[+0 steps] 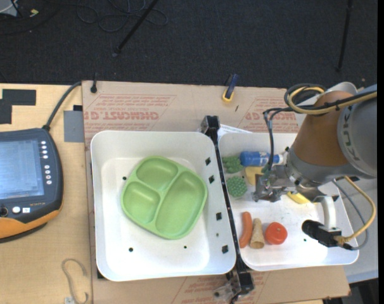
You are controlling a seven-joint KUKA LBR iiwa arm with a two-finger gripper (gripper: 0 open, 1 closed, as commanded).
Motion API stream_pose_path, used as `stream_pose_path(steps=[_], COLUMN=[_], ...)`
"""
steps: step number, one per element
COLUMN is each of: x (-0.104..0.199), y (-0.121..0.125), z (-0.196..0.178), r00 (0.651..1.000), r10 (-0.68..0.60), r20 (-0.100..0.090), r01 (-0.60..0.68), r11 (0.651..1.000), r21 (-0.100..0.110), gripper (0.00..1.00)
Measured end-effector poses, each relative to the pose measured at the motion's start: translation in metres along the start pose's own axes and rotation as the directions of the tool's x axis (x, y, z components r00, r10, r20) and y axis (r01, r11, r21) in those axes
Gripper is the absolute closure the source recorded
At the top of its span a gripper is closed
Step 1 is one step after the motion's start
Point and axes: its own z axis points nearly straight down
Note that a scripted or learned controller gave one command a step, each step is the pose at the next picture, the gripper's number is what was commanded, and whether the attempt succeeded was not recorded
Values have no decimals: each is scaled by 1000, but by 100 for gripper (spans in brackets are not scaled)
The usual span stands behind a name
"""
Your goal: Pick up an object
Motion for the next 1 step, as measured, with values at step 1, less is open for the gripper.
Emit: stream_pose_path(steps=[1], x=[3], y=[-3], z=[-43], r00=[1000], r10=[-11], r20=[0], r01=[11], r11=[1000], r21=[-1], gripper=[100])
